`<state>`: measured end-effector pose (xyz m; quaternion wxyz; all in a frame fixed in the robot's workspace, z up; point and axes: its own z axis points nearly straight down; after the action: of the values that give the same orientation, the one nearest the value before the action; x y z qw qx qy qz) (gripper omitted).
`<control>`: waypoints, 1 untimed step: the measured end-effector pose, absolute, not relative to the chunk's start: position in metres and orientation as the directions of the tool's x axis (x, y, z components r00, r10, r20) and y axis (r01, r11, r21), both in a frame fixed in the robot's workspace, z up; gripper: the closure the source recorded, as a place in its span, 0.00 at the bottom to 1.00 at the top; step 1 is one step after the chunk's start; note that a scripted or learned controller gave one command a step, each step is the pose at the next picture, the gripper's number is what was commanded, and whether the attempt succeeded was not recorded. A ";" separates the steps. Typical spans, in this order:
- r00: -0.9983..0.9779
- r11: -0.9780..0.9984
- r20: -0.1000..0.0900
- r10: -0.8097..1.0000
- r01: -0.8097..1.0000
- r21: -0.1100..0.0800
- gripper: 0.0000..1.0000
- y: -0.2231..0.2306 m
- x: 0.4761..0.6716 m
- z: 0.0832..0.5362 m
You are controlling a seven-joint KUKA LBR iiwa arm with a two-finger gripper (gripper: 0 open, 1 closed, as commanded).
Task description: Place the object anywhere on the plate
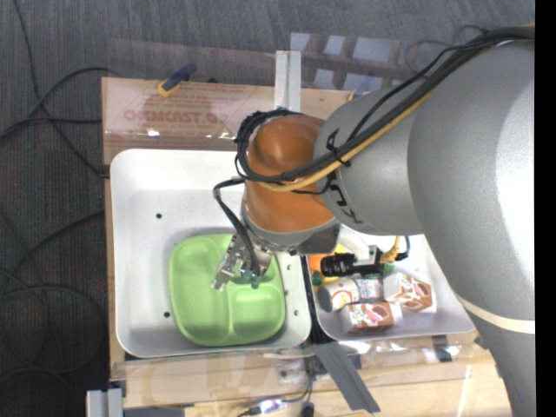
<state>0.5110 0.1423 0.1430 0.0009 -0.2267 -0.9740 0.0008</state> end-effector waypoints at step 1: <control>-0.978 0.978 -0.002 0.210 0.210 0.000 1.00 0.118 0.569 0.187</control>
<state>0.5687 0.1178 0.1867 -0.0008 -0.1055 -0.9944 0.0000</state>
